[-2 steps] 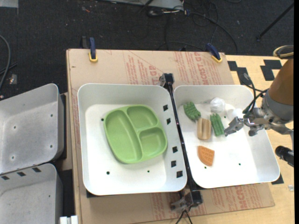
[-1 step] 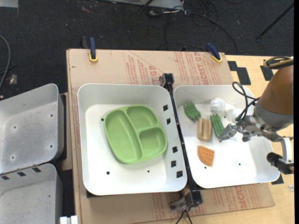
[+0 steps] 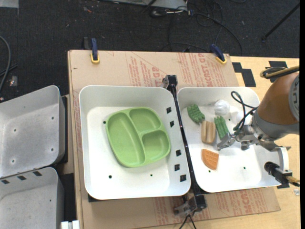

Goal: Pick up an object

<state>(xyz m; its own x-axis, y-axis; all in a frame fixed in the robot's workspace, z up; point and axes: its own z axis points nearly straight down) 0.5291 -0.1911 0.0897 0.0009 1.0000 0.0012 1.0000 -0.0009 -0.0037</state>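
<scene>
Several items lie in the right bin (image 3: 248, 182) beside the gripper (image 3: 228, 142), finger state indiscernible; approach appears underway, needing descent onto one.

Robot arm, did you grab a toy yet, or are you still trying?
Nothing looks picked up yet. The green divided plate lies alone in the left bin. In the right bin the orange piece, tan block and green pieces all lie on the floor. In hand: the gripper is low beside them. Left: closing on one and lifting it.
</scene>
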